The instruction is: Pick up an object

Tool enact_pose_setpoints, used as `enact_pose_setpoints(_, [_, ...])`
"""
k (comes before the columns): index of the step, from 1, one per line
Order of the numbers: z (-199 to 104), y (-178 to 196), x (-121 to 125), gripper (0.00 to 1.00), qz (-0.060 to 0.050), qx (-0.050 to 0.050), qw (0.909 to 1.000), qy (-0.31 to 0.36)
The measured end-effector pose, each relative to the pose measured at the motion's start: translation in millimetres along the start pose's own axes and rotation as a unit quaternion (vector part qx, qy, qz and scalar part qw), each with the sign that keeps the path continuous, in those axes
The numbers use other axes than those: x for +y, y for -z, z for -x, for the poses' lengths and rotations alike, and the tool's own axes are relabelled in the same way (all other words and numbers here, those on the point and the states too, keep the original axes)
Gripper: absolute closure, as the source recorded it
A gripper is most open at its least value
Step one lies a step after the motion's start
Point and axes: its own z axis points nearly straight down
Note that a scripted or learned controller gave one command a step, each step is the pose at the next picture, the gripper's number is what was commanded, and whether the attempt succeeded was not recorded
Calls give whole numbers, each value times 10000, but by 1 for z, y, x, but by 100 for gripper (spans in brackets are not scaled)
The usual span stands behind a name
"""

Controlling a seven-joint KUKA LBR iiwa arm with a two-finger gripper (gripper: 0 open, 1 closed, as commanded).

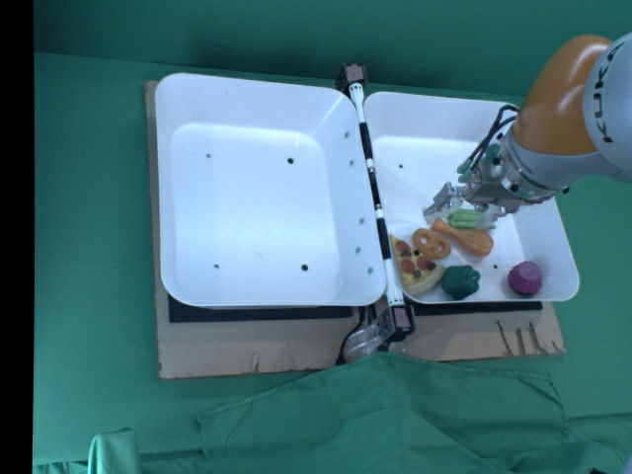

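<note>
Green cloth (395,418), then gripper (446,204) above carrot (464,237)

A grey KUKA arm (578,117) with an orange band reached in from the right over the right-hand bin (420,151), one of two shallow white bins set side by side on a cardboard sheet (247,358) over green cloth. Its gripper (446,202) hung low above the bin floor, just beside an orange carrot (464,237) and a pale green piece (466,219). Near the front wall lay a pretzel (431,243), a pizza slice (415,265), a dark green pepper (460,281) and a purple object (525,277). The left-hand bin (257,186) showed a bare white floor with a few dark dots. A black-and-white divider (370,176) ran between the bins.
</note>
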Motion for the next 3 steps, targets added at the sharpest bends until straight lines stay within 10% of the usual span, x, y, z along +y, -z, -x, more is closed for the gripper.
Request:
enact_pose_setpoints(1, [1,12,1,100,32,-11,10000,-17])
enact_pose_setpoints(2, [1,12,1,0,25,-9,10000,-17])
enact_pose_setpoints(3, [20,-35,-40,0,84,3,10000,-15])
